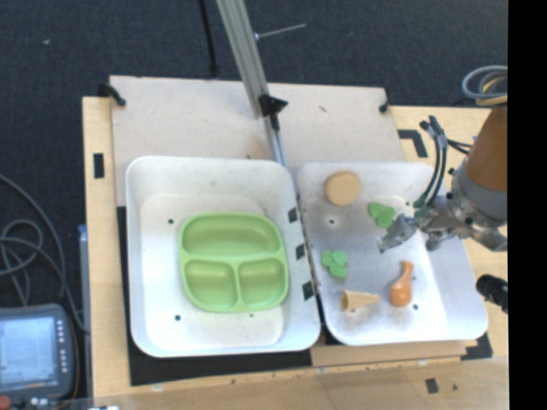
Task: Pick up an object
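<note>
Two bins (154, 229) on a wooden surface (102, 331)
Claw (400, 231) hovers over right bin's middle, beside a green toy (381, 213); grip unclear

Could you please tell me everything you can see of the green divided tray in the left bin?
The green tray is a light green, plastic-looking dish with rounded corners and a raised rim. It has three compartments: one long section along the far side and two smaller ones side by side on the near side. All three look bare. It lies flat, right side up, slightly right of centre on the floor of the left bin, apart from the bin's walls. It touches nothing else.
</note>
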`<state>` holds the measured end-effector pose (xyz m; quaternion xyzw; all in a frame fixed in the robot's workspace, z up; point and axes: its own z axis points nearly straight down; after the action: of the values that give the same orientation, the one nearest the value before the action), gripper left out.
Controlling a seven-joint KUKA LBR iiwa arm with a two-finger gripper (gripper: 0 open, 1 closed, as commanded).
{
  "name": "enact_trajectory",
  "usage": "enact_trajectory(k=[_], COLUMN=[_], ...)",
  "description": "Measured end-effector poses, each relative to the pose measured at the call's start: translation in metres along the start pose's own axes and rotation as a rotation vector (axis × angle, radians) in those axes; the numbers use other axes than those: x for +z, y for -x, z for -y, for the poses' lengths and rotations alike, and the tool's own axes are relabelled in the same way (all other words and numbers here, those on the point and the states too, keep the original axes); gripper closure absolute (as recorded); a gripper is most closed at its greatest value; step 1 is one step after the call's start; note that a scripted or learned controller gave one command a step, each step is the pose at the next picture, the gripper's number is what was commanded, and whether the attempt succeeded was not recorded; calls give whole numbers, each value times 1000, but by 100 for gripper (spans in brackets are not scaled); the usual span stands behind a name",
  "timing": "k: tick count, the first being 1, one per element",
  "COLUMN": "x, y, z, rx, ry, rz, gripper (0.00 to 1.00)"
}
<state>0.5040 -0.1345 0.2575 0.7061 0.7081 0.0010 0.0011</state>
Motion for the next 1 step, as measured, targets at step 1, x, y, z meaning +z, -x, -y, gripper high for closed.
enact_trajectory(k=[1], x=[0], y=[1], z=[0], rx=[3], ry=[1], rz=[0], gripper=[0])
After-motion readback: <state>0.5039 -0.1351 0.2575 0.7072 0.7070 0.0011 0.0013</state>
